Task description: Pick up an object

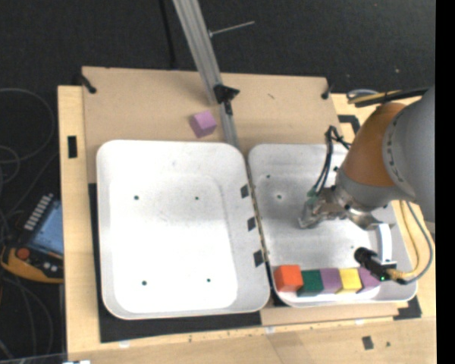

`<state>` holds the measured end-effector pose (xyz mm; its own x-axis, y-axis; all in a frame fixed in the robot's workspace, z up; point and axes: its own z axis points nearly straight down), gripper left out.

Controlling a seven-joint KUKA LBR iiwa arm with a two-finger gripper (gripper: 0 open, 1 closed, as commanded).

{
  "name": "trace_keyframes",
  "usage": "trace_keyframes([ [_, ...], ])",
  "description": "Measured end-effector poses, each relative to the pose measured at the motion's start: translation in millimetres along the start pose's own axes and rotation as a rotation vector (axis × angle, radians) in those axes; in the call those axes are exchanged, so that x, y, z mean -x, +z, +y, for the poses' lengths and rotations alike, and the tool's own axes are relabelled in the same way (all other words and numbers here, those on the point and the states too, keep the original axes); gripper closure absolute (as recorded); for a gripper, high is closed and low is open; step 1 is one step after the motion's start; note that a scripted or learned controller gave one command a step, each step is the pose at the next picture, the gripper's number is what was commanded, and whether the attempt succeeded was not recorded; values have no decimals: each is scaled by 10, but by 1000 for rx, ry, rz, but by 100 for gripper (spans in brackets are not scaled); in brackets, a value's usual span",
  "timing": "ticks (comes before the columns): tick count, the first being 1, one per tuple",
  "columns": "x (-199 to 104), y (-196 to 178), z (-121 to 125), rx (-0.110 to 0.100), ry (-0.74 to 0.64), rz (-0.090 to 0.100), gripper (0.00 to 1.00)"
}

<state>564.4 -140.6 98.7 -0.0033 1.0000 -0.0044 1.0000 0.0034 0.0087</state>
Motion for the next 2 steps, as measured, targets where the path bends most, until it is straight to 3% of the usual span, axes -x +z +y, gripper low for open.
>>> trace_keyframes([
  [1,-845,-1027,-243,0,-5,6,100],
  [2,-1398,-1258,-153,-5,-4,7,100],
])
